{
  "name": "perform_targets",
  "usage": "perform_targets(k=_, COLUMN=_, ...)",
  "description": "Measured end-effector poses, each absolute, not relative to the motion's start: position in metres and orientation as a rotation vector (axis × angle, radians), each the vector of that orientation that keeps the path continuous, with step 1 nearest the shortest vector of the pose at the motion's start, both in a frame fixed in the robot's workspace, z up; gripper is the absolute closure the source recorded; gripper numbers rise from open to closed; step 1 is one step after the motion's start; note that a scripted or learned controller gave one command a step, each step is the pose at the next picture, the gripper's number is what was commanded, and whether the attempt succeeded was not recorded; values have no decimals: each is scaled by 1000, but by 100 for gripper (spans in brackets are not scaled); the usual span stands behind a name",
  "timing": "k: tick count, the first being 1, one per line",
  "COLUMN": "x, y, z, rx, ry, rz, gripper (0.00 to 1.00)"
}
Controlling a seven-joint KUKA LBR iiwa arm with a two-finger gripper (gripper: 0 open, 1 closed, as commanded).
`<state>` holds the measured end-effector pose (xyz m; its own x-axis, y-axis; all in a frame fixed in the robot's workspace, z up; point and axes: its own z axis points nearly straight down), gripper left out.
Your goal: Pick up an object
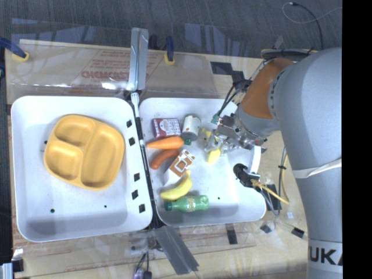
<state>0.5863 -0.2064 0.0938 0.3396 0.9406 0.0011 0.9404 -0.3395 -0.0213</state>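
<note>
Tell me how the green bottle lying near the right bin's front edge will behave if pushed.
The green bottle lies on its side, so it will probably roll. It looks plastic, likely light and slippery. The banana right beside it may block or get nudged.

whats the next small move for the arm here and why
Probably a short descent onto the small yellow object lying on the right white bin's floor. The gripper sits right beside it, and that piece lies apart from the crowded orange carrot and yellow banana.
</note>
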Motion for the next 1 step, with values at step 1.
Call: perform_targets(k=1, x=597, y=-165, z=208, rx=-2590, ry=-1763, rz=12, gripper=100)
